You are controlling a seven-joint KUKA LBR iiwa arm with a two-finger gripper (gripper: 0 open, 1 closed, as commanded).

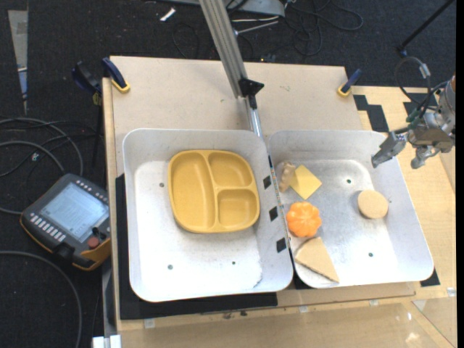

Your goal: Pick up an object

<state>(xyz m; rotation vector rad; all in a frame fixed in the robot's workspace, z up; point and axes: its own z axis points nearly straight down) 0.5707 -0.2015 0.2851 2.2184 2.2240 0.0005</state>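
End effector [403,151] spread open and holding nothing, above the right bin's [406,263] far right edge, orange [304,219], yellow wedge [305,182], round bun [373,204] and sandwich half [317,259] inside, yellow divided tray [214,191] in left bin [145,267].

A pale wooden bench [188,93] stands on a dark carpeted floor [51,56], well left of the gripper [403,153], with 2 clamps, yellow-tipped [114,77] and [348,84], at its far corners. Black cables [36,133] trail over the floor far to the gripper's left, beside a grey and orange handheld control pendant [69,220]. A slanted metal pole [226,42] rises beyond the bench.
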